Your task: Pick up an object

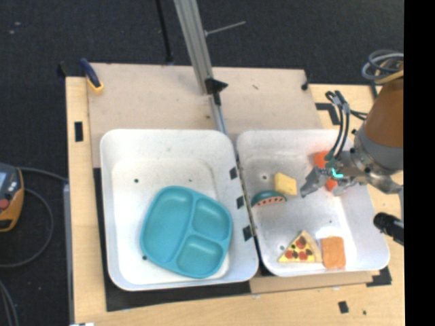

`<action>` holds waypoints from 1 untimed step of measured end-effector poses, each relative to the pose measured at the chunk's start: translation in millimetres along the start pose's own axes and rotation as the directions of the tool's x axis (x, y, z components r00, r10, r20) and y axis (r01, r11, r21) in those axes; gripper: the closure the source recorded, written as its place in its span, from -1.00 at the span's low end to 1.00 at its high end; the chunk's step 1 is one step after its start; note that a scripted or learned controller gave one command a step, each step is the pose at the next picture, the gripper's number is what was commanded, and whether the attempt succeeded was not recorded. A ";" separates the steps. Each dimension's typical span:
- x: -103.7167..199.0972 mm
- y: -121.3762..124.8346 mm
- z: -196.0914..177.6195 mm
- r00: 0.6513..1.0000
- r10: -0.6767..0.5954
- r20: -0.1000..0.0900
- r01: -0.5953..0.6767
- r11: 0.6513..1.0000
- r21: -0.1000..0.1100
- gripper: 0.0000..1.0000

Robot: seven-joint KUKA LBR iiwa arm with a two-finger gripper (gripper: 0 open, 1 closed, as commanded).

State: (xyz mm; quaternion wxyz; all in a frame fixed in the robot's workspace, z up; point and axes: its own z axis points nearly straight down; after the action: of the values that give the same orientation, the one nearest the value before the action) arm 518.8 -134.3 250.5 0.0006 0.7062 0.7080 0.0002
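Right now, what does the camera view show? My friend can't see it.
A grey robot arm's gripper hangs over the right white bin, near a yellow block, a pizza slice toy, an orange piece and a watermelon slice toy. The left white bin holds a teal divided plate.

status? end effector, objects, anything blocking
End effector low over right bin, nothing seen between its fingers. Yellow block just beside it; pizza slice and orange piece nearer the front. Nothing blocking the block.

Smooth teal plastic tray
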 end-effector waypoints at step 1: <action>0.0 0.2 -0.3 1.000 0.000 0.000 0.000 1.000 -0.001 -1.00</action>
State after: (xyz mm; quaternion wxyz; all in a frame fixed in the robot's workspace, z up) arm 519.0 -134.3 250.8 0.0009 0.7061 0.7081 0.0004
